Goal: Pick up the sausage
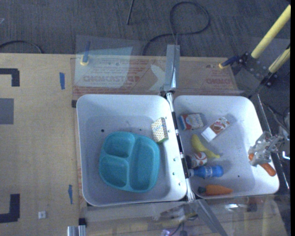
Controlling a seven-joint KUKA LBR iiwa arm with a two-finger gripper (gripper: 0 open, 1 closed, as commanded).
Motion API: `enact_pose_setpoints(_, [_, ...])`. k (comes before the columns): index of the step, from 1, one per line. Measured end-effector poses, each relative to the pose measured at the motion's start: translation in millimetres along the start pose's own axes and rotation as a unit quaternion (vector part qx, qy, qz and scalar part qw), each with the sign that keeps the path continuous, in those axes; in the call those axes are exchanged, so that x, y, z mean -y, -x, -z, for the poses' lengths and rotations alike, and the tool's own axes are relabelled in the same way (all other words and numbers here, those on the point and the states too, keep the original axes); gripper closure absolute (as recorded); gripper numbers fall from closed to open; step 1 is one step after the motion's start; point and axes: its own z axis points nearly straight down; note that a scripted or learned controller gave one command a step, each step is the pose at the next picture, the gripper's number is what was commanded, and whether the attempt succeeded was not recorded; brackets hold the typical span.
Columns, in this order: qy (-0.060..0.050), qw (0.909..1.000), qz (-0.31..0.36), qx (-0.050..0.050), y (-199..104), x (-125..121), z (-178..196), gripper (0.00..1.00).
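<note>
Sausage [268,168] lies at four o'clock in the right bin [239,103], under the gripper [263,150]; grip state unclear, lift remaining.

Robotics lab, taped wooden bench [37,138], twin white bins [87,115], floor cables [189,14]

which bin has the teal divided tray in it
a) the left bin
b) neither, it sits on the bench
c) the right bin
a: the teal divided tray lies on the floor of the left bin, while the right bin holds the small toy foods and packets.
</note>
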Motion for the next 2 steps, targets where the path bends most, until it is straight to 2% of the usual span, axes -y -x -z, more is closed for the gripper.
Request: enact_pose_setpoints(2, [0.002,1.0,-0.004,0.008,4.0,0.9,22.0,1.0])
